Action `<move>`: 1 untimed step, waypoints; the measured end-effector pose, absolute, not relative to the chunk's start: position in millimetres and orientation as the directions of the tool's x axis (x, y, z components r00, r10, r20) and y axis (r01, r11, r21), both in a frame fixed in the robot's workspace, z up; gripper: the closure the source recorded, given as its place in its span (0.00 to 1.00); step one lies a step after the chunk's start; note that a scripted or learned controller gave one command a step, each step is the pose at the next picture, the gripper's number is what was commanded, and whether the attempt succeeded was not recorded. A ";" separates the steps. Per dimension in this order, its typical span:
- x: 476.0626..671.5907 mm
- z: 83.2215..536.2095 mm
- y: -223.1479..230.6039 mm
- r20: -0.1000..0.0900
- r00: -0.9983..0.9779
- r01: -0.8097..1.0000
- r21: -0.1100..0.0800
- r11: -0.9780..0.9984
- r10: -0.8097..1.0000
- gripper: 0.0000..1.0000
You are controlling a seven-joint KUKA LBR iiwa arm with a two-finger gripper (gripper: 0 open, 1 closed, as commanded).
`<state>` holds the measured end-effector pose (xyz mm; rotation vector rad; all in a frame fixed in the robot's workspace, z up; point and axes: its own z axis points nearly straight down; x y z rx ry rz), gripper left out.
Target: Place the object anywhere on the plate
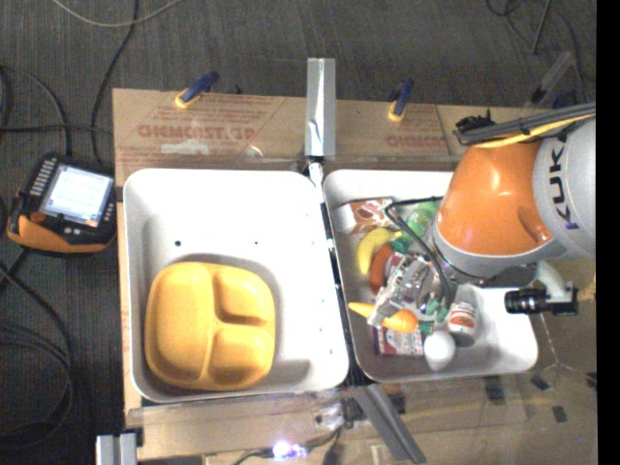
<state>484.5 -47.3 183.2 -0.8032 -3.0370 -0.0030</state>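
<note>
A yellow plate (210,325) with three compartments lies in the left bin (145,201), toward its front. The right bin (504,352) holds a heap of toy food: a banana (373,249), a carrot (387,319), a white egg (439,349), a small can (462,322) and packets. The gripper (411,285) hangs low over this heap at its middle, below the arm's orange band (489,211). Its metal fingers sit among the items, just above the carrot.
A teach pendant (66,204) lies left of the bench. Two clamps (197,87) hold a cardboard sheet (232,129) behind the bins. A metal post (320,105) stands between the bins at the back.
</note>
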 end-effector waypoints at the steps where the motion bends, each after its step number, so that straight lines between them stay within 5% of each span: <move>1: 484.5 183.5 -10.5 -0.001 -0.890 0.455 0.000 0.890 0.455 1.00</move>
